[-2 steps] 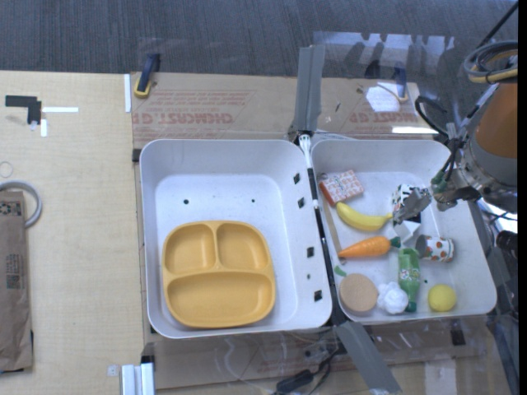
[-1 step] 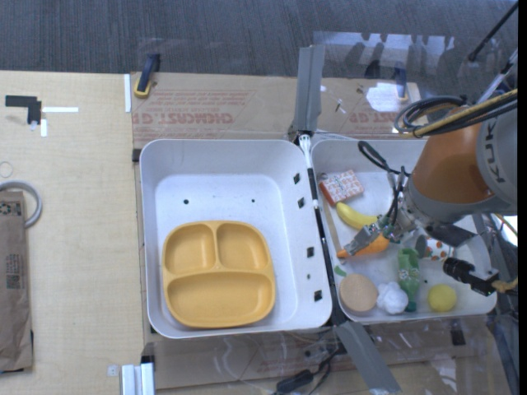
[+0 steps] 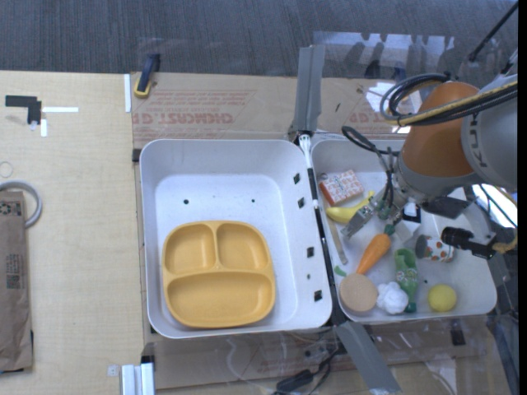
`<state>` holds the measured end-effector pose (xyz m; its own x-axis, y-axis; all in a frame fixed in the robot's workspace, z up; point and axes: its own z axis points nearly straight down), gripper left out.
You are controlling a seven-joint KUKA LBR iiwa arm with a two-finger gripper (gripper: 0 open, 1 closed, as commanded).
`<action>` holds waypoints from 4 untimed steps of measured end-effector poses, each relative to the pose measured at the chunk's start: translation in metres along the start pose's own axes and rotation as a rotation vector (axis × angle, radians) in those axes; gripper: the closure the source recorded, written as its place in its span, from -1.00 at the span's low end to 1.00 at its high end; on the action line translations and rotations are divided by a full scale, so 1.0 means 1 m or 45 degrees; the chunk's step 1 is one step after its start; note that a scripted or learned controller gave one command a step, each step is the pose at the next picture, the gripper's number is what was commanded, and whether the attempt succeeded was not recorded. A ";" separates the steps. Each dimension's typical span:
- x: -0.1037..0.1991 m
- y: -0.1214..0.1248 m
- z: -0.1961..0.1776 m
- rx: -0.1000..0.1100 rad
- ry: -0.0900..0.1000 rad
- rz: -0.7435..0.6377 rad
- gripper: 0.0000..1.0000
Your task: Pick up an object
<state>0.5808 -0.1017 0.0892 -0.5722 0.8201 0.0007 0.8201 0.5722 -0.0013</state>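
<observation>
We see the end effector [image 3: 372, 215], grip state unclear, crowding the right bin [image 3: 486, 303] among one banana [image 3: 346, 212] and one carrot [image 3: 373, 253], while one yellow plate [image 3: 218, 271] leaves the left bin [image 3: 156, 220] roomy at its far edge

Smooth matt plastic: yellow three-compartment tray [image 3: 219, 273], shallow white bins [image 3: 156, 220]. Rough brown cardboard sheet [image 3: 216, 107], upper middle. Pale matt wooden benchtop [image 3: 66, 245], left.

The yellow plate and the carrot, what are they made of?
The yellow divided plate looks like smooth matte plastic: even colour, rounded moulded rims. The carrot seems a plastic toy, uniformly orange with a neat green top, though too small to be sure.
</observation>
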 end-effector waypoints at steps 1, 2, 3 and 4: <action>0.025 0.000 -0.099 0.004 0.001 0.335 -1.00; 0.022 -0.030 -0.010 0.006 0.004 0.246 -1.00; 0.044 -0.064 0.001 0.004 0.004 0.021 -1.00; 0.051 -0.077 -0.042 0.002 0.003 -0.248 -1.00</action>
<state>0.4888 -0.1036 0.1312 -0.7198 0.6941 0.0034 0.6941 0.7198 -0.0024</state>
